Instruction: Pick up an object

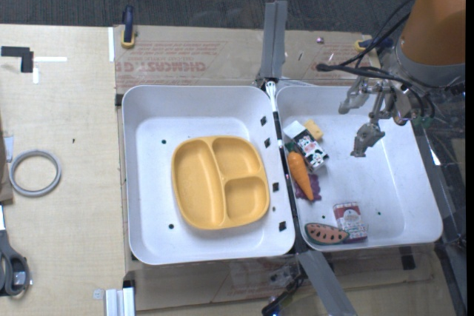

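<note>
Glossy yellow divided plate [220, 182], tapered orange carrot [298, 169]

The arm [437, 18] enters from the upper right of the camera view, its broad orange band filling that corner, with the grey wrist section just beneath it. Dark cables loop off the wrist toward the left and hang around the metal fittings below. From there the hand [364, 144] reaches down and to the left, slightly tilted rather than plumb. Its metal linkage spreads near the wrist, and one grey finger [366, 138] points downward with its tip free. Nothing sits between the fingers, and the hand touches nothing. Whether the fingers are parted or closed cannot be made out from this slant.
</note>
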You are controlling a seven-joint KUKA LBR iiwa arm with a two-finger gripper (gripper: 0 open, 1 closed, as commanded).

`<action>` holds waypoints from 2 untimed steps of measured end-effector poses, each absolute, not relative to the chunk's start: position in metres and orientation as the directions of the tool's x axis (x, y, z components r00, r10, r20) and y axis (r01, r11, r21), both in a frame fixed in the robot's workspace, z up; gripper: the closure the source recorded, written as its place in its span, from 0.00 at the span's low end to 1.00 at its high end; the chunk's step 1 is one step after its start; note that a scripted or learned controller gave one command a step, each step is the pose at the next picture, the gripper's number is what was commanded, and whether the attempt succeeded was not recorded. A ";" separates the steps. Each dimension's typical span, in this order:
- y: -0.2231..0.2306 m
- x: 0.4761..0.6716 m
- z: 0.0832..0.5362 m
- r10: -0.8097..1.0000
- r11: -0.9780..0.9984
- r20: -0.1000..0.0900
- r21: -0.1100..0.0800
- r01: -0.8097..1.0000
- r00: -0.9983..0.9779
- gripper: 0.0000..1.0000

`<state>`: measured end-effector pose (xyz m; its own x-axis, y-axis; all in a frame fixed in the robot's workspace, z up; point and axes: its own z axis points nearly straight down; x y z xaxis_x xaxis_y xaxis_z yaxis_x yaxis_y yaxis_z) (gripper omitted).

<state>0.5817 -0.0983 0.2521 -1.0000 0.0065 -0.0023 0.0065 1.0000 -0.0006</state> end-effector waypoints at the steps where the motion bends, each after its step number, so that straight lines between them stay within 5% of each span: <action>1: -0.126 0.532 0.096 0.046 0.999 -0.011 -0.001 0.046 -0.999 0.00; 2: -0.115 0.608 0.093 0.312 0.950 -0.004 0.000 0.312 -0.950 0.00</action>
<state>0.6079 -0.1146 0.0926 -0.9500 0.3123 -0.0039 0.3123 0.9500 0.0003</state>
